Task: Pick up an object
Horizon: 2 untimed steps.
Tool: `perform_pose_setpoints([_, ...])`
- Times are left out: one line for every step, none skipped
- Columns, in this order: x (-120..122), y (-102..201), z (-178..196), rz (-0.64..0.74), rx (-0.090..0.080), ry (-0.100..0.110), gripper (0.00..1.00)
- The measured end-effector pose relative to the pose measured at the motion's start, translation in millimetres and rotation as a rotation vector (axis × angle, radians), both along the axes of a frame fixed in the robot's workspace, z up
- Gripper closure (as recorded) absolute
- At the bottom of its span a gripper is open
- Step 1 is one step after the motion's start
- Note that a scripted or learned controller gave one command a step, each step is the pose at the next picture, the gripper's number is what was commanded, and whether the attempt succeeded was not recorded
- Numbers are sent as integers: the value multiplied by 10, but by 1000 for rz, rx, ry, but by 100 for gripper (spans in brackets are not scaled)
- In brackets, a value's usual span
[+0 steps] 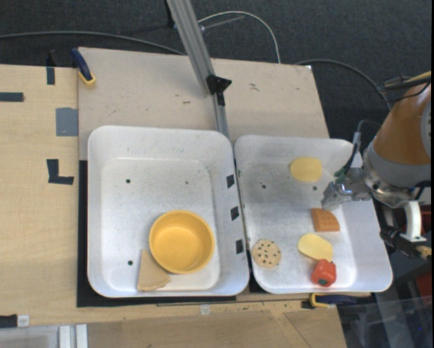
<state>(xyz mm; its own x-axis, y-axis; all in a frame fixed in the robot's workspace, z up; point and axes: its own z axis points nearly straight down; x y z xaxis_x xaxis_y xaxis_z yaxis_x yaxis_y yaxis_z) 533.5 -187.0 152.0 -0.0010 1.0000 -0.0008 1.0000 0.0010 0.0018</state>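
Orange-brown and flat, a small toast-like square (325,220) lies in the right bin (275,158), just below the gripper (336,193). The gripper is seen at the bin's right side, low over the white floor. How wide it stands cannot be told from this view, and nothing is seen held in it.

Other things are spread in the same bin. A pale yellow round piece (305,169) sits to the upper left of the gripper. A yellow chip-like piece (315,246) lies below the square, and a red pepper (324,272) is just beside it, maybe touching. A cookie (266,254) with dark dots rests near the bin's left wall. In the left bin (115,151) a yellow bowl (181,241) is set next to a tan wedge (152,275).

The square is likely the thing to be picked, since it is nearest. For a good try, the gripper should be moved a little down the view until the square sits right in the middle of it. A flat thing is hard to grab, so the tips should be brought all the way to the floor before the squeeze is made. The edges should be pinched, not the top. The lift should be made slowly and straight up.
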Motion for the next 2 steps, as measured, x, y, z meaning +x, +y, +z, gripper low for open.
perform_pose_setpoints([14,0,528,1,-1,-3,100])
perform_pose_setpoints([-3,492,478,4,3,4,100])
